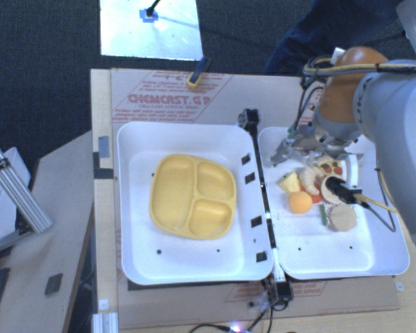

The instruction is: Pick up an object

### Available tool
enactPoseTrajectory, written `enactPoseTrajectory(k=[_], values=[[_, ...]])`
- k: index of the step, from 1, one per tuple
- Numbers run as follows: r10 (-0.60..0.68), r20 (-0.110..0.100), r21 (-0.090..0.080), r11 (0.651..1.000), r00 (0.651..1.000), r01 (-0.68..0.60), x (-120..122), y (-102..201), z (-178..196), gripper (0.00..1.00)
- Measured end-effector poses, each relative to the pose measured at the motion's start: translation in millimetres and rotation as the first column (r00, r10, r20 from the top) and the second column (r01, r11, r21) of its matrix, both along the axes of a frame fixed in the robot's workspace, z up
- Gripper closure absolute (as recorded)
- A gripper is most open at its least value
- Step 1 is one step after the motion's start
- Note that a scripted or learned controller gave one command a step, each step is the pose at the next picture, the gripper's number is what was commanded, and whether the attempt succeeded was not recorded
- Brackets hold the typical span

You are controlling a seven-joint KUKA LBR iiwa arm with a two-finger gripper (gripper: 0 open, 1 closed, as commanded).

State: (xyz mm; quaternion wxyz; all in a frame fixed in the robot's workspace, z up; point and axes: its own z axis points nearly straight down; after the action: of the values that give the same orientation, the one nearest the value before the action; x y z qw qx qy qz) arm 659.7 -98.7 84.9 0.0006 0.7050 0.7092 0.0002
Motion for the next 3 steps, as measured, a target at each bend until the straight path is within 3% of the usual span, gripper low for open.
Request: enactPoseTrajectory(k=[1,3], values=[[0.001,0.002,0.0,1.0,1.0,-0.001,0.7,0.1,10.6,1.0],[0.0,0.003,0.001,1.0,1.0,0.0,10.9,18.2,122.0,1.0]])
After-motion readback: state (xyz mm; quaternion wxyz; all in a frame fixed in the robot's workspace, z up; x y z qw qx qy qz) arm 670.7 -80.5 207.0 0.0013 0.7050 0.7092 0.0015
